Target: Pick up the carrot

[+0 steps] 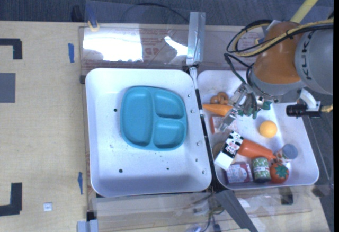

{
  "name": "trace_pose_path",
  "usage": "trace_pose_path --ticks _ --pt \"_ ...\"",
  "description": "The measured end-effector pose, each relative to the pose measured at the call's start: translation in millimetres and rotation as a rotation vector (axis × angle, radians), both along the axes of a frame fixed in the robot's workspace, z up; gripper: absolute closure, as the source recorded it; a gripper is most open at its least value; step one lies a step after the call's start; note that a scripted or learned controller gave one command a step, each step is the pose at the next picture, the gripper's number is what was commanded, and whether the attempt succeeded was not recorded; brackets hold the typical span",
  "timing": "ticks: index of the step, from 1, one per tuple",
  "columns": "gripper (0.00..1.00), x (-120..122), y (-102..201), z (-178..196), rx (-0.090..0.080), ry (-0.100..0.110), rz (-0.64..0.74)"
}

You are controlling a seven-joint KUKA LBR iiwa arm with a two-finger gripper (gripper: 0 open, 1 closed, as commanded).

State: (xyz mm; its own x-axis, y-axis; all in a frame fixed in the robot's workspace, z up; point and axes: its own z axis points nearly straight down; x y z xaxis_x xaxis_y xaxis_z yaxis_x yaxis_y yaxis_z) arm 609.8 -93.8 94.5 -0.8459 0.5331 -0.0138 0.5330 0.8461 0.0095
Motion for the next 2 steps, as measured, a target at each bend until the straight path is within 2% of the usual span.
trace_pose_path --ticks 1,2 --pt "1.0 5.5 -1.9 13.4 -0.004 -0.021 -0.004" --pt "1.0 37.3 69.4 90.4 0.003 0.01 -0.262"
